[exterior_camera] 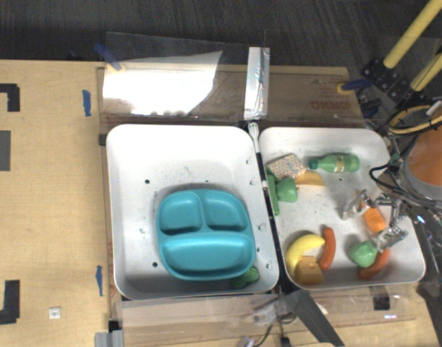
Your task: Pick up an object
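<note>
Bench, two white bins (119,194). Gripper (376,219) low in right bin, over orange piece (375,218); grip state unclear. Green ball (364,253) just below.

Two white bins side by side. Left bin (126,157): teal divided plate (204,231), 3 compartments, w/ small green item (247,275) just past its lower-right edge. Right bin (329,194): green bottle (335,163) lying flat nr top, waffle piece (286,166) beside it, green block (284,189) by left wall, banana (304,246) touching orange hot dog (328,246), brown chunk (309,269) below. Gripper (372,212) low over right side, fingers around orange piece (375,219); green ball (364,253) just below. Arm enters from right.
</note>
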`<state>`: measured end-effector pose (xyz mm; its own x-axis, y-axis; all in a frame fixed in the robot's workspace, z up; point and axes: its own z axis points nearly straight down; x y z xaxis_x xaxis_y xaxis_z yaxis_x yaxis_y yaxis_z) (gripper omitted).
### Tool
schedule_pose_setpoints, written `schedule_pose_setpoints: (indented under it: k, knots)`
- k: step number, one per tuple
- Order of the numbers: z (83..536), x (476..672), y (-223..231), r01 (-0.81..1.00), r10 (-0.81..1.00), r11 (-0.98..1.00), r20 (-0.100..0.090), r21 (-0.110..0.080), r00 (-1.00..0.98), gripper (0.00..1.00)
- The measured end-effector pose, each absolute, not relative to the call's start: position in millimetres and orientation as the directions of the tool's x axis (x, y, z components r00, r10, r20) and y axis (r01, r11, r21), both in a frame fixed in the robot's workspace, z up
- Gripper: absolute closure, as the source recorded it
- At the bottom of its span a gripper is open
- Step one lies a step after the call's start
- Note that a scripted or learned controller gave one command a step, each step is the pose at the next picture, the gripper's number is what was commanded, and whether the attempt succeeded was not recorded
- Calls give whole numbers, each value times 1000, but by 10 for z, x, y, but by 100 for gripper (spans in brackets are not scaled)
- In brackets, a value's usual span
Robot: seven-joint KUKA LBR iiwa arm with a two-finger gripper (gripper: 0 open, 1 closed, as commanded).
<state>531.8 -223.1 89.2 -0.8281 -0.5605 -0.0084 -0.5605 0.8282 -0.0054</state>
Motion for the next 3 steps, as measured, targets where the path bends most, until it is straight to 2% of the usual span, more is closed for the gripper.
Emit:
schedule_pose_setpoints:
  k: [1, 2, 3]
  knots:
    - [903, 4982, -2196, -619, -619, 785, -16, -12, -785, 0]
    - [908, 4955, -2148, -695, -695, 719, -17, -15, -719, 0]
    - [903, 4906, -1902, -726, -726, 688, -8, -14, -688, 0]
